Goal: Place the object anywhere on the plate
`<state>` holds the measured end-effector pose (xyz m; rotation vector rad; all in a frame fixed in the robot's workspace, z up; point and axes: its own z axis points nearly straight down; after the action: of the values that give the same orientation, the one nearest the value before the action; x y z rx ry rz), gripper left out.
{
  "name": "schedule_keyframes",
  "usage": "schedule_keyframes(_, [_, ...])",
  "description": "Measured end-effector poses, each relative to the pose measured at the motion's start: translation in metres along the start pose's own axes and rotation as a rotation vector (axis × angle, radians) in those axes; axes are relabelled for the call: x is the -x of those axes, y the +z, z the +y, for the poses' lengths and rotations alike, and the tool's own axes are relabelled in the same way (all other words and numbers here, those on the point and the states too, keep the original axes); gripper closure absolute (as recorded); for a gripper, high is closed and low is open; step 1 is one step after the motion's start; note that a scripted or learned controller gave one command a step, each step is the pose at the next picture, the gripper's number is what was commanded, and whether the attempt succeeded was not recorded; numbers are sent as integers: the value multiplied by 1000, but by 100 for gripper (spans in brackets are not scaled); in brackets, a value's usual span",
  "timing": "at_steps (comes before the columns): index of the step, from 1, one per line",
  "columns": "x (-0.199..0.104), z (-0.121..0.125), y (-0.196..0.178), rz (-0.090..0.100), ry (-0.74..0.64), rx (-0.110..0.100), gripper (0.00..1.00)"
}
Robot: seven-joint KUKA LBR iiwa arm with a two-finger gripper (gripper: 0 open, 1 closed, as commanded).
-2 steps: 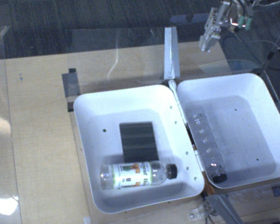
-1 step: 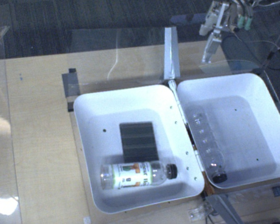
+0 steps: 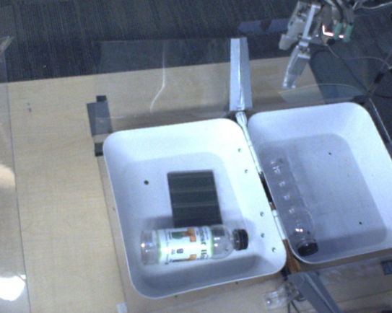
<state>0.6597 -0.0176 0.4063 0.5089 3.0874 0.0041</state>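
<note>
Camera view: the pincer (image 3: 299,56), its state impossible to tell, was raised far from the bottle (image 3: 191,242); a descent and grasp were judged next.

We see two white bins (image 3: 178,136) on a pale wood tabletop (image 3: 51,210), a ribbed black plate (image 3: 193,193), and a clear bottle (image 3: 191,243) with white-green-orange label and black cap.

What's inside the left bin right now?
The left bin holds a dark ridged plate lying flat and a clear bottle on its side, black cap to the right. The bottle overlaps the plate's near edge, hiding it.
</note>
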Motion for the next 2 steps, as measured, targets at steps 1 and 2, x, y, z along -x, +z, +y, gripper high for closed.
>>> schedule_keyframes(1, [0,0,0,0,0,0,0])
schedule_keyframes(2, [0,0,0,0,0,0,0])
